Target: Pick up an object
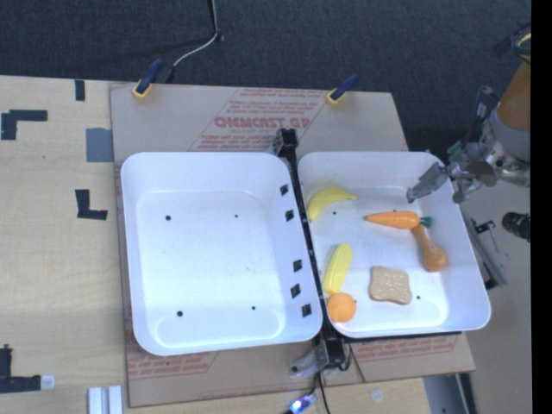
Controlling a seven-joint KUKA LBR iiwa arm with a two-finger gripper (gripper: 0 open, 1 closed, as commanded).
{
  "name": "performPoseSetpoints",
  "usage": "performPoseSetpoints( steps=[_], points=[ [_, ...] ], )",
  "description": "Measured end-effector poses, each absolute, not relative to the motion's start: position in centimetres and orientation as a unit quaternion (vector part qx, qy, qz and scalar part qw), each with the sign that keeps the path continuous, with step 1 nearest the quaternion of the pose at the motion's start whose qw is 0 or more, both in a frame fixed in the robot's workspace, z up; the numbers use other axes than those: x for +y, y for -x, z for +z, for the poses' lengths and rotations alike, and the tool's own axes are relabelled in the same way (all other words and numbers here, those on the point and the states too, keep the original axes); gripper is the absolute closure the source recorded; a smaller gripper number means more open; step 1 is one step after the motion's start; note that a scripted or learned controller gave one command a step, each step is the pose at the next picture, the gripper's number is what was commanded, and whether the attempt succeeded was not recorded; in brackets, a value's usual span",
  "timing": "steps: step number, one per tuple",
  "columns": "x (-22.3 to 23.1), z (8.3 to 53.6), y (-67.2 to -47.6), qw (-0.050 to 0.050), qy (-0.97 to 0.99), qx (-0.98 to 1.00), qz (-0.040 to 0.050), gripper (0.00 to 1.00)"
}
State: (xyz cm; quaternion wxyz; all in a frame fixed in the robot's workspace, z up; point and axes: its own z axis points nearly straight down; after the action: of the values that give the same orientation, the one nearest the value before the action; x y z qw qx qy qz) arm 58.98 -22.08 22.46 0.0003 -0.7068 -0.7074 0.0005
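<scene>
- Your claw (442, 185) hangs over the far right corner of the right bin (448, 317); its two dark metal fingers are spread apart in a V and there is nothing between them.
- The right bin is a shallow white plastic tray with rounded corners, and every toy food sits inside it.
- Banana (329, 201): a smooth yellow curved piece, near the right bin's far left corner, close to the divider.
- Carrot (394, 220): a glossy orange cone with a small green tip at its right end, lying flat near the middle of the right bin, just below and left of your claw and not touching it.
- A tan, club-shaped piece (430, 250), rounded at its lower end, lies angled by the right bin's right wall, its upper end just beside the carrot's green tip; you cannot tell from here what food it is.
- Corn cob (338, 267): a ribbed yellow cylinder lying along the right bin's left wall.
- Orange (341, 307): a small smooth ball in the right bin's near left corner, just below the corn cob.
- Bread slice (391, 285): flat, beige, speckled, with a darker crust edge, near the right bin's near wall.
- The left bin (138, 231), same white plastic, adjoins the right bin's left side.
- Both bins rest on a brown cardboard sheet (250, 119) with red print, held to the wood-grain bench (52, 257) by yellow and blue clamps (148, 78).
</scene>
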Motion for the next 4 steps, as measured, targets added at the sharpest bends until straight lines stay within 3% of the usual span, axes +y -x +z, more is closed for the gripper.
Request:
performPoseSetpoints(
  steps=[1, 2, 3, 4],
  points=[
    [-16.4, 20.3, -61.1, 0.002, 0.705, -0.709, 0.0004, 0.0],
    [-8.5, 18.3, -56.6, 0.004, 0.705, -0.71, 0.0006, 0.0],
    [-8.0, 18.9, -50.9, 0.002, 0.707, -0.707, 0.0016, 0.0],
    [-0.6, 18.4, -50.9, 0.002, 0.704, -0.71, 0.0, 0.0]
  ],
)
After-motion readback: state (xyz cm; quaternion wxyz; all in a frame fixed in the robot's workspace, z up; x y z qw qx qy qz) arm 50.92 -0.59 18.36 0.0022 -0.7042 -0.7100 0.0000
